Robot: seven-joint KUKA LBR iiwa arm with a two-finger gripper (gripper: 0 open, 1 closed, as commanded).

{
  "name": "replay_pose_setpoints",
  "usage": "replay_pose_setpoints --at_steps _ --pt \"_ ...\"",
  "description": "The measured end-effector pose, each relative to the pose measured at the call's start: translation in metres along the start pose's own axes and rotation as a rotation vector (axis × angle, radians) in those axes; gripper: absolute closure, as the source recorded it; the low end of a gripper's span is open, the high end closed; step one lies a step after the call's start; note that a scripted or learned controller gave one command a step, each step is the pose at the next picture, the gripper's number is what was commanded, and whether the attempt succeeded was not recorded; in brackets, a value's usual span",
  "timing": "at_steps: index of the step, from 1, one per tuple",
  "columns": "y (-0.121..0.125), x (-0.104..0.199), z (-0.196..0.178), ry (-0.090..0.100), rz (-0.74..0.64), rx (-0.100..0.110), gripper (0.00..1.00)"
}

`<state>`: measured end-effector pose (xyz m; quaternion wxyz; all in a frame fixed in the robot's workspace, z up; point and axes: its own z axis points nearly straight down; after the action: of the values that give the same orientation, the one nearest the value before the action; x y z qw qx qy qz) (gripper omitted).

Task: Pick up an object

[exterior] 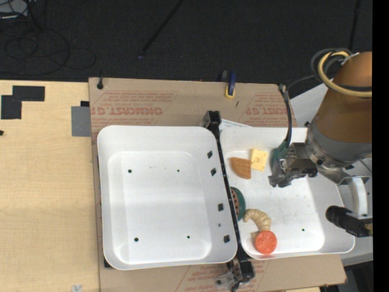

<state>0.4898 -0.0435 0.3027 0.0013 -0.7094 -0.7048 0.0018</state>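
Two white bins sit side by side on my bench, and the right bin (304, 239) holds all the candidates. My gripper (281, 174) hangs over its far middle, just right of a yellow block (259, 159) and a brown wedge (242, 167); whether it is released or clenched I cannot tell from this angle, and I see nothing held. Nearer me lie a curved tan piece (258, 216), an orange round piece (265, 242) by the near rim, and a dark green item (235, 200) against the left wall. I judge the yellow block the easiest target: it looks light, stiff and flat-sided, so I would close across its two opposite faces. The orange one looks smooth and may roll away.
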Motion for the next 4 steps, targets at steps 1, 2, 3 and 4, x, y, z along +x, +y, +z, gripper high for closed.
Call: replay_pose_setpoints --at_steps 1,2,3,4 --pt "-0.012 0.067 -0.029 0.003 -0.014 -0.004 1.00" --pt "-0.015 0.028 0.011 0.000 -0.003 0.003 1.00" --pt "-0.008 0.057 -0.083 0.002 -0.010 -0.012 1.00" --pt "-0.009 0.056 -0.088 -0.001 -0.011 0.001 1.00"
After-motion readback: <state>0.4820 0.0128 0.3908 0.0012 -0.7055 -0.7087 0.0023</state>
